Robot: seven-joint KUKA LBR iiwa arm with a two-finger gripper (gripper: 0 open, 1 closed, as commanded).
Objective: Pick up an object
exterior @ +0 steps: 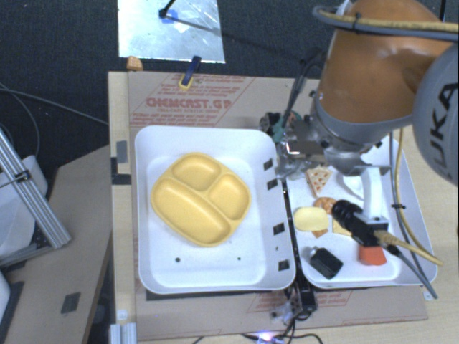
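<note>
On the cardboard-lined bench two white bins sat together, the left bin cradling a yellow divided plate, the right bin under the arm holding a pizza-slice toy, a black block and an orange block.

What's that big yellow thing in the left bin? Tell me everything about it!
It is a yellow divided plate, plastic by its look, with rounded edges and three compartments: one long one along its lower left and two smaller ones at its upper right. It lies flat and face up, turned at a slant, near the middle of the left white bin. Only the bin floor touches it, and nothing lies in its compartments.
</note>
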